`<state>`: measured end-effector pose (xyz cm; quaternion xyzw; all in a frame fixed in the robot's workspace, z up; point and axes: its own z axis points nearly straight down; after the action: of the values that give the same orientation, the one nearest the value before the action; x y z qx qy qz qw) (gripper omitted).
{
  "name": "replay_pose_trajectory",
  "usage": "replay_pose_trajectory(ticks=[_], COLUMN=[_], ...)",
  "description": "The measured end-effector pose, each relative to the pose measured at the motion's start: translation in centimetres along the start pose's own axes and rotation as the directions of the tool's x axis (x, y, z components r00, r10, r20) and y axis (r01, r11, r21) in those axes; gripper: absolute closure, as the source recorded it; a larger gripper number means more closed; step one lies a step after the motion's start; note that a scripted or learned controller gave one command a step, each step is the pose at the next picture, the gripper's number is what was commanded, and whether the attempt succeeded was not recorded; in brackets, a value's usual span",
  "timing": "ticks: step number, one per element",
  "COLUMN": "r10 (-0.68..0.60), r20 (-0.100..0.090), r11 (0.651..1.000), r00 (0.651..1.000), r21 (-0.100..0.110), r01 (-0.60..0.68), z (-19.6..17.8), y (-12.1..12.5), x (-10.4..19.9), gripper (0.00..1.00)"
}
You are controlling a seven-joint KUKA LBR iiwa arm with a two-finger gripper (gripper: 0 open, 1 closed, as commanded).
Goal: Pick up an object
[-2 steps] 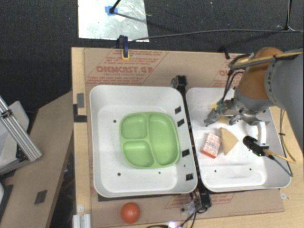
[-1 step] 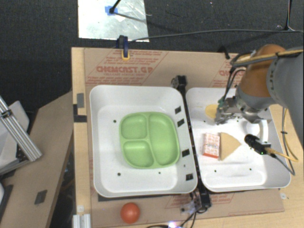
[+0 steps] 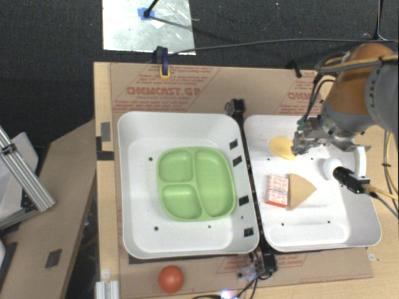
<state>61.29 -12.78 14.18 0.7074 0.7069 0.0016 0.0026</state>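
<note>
Two shallow white bins sit edge to edge on the bench (image 3: 187, 89), and places here are given from the right bin (image 3: 324, 229). Its near half is bare white floor, open up to the near rim and the right-hand wall, and so is the far corner on the view's left. Three things lie in it, one of each kind: a flat yellow piece (image 3: 280, 147) in the far part, left of the middle, a red-and-white packet (image 3: 278, 190) at the centre, and a tan wedge (image 3: 300, 190) touching the packet's right side. The packet and wedge lie well clear of every wall, and a strip of bare floor separates them from the yellow piece. The gripper (image 3: 300, 143) is low over the right bin's far part, just beside the yellow piece's right end or touching it; which one cannot be made out. Whether the gripper is spread or closed cannot be told either, and nothing is seen held in it. The arm (image 3: 361, 92) crosses the right bin's far right corner. Against the right bin's left wall, the left bin (image 3: 124, 167) holds one green divided plate (image 3: 195, 184) at its centre, with bare floor all round. One orange-red ball (image 3: 170, 279) rests on the bench, off the right bin's near left corner and in front of the left bin.
</note>
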Motion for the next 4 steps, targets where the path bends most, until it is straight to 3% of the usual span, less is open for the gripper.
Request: replay_pose_trajectory(ticks=[2, 4], r10=[-0.005, -0.012], r20=[0.000, -0.004], r11=[1.000, 1.000], r00=[1.000, 1.000], r21=[-0.002, 0.004], r01=[0.005, 0.012], z=[-9.9, -9.5], y=[0.1, -0.4], x=[0.1, 11.4], gripper=[1.00, 1.00])
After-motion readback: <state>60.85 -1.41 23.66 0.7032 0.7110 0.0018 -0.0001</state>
